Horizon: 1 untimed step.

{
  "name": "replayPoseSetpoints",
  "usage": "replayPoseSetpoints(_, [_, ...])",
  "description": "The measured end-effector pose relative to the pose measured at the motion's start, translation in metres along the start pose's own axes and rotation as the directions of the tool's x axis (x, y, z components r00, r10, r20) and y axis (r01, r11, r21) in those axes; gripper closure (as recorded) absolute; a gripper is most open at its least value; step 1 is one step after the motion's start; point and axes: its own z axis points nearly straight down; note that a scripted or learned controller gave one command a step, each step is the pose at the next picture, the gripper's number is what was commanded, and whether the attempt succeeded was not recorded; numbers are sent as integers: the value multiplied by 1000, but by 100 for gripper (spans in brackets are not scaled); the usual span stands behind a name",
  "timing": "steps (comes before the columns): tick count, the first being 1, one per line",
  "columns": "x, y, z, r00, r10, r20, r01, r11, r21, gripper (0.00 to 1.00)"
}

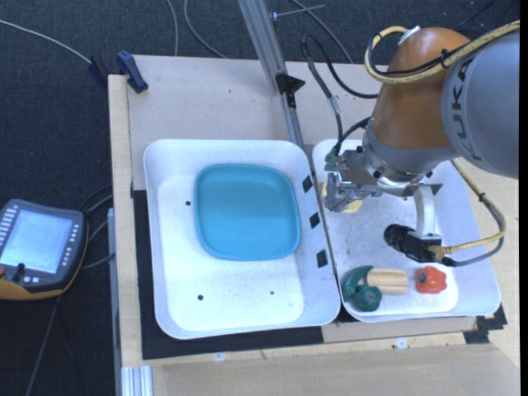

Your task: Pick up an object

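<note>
Camera view: my grey-and-orange arm reaches in from the right, and the two-finger gripper (pixel 345 190) is low over the upper left corner of the right white bin (pixel 474 221). I cannot tell its opening or whether it holds anything.

A pale yellowish piece (pixel 353 206) sits just beneath it.

Along the near wall lie a dark green rounded toy (pixel 361 289), a tan wooden-looking cylinder (pixel 388 281) and a small red tomato-like toy (pixel 430 280).

All look light and rigid, likely smooth plastic; I'd pinch the cylinder across its middle.

The left white bin (pixel 169 304) holds a shallow blue plastic tray (pixel 247 211).
</note>
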Motion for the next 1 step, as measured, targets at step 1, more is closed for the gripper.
replayPoseSetpoints(1, [53, -23, 8, 1000, -1, 0, 1, 1000, 0, 100])
